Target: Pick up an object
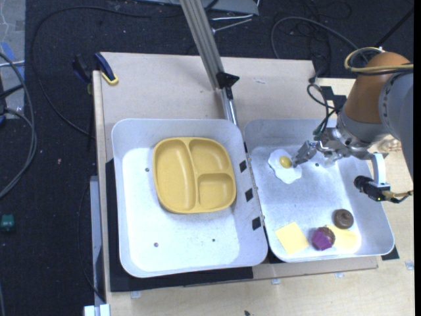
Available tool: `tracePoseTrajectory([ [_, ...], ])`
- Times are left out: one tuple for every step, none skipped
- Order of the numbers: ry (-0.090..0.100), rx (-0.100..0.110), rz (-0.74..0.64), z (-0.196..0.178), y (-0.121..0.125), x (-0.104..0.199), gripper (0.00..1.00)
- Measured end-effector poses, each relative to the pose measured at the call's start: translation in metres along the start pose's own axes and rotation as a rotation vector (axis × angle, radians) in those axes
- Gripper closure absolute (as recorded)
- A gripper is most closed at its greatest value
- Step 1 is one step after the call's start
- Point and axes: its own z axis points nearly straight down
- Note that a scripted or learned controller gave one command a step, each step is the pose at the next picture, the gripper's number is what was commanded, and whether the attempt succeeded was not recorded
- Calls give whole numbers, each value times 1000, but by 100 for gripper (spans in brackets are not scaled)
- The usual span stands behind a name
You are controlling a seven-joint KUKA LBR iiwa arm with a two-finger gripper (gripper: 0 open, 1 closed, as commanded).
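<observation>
In the right bin (368,196) a toy fried egg (284,165), white with a yellow yolk, lies near the far left corner. My gripper (304,154) hangs just right of the egg, at its edge, low over the bin floor. Along the bin's near side lie a yellow cheese slice (291,237), a purple piece (322,237) on a pale yellow slice (347,241), and a brown donut (343,218).
The left bin (131,242) holds a yellow divided plate (195,175). A slanted metal pole (204,38) rises behind the bins. The grey arm with its orange band (368,91) comes in over the right bin's far right corner.
</observation>
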Motion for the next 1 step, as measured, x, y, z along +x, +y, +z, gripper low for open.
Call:
tracePoseTrajectory([
  [-2, -8, -1, -15, 2, 0, 100],
])
